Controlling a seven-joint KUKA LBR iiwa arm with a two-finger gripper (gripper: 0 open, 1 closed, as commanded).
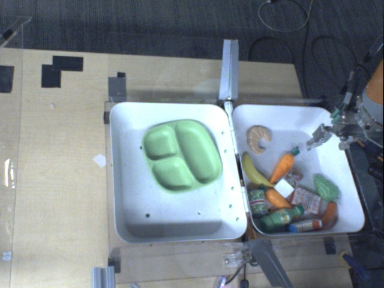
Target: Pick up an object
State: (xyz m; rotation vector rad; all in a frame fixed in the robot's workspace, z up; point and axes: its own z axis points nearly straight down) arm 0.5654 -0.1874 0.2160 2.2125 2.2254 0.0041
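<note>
Gripper (320, 135) hangs over the right bin (357, 221) (fingers' state we cannot tell), holding nothing we see, so the carrot (283, 165) and neighbours await picking.

Pale wooden bench (54, 161), dark carpet (150, 11)

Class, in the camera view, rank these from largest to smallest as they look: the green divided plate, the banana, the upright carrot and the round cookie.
1. green divided plate, by far the largest.
2. banana and upright carrot: these look alike in length, so no ranking between them.
3. round cookie, the smallest.
</note>
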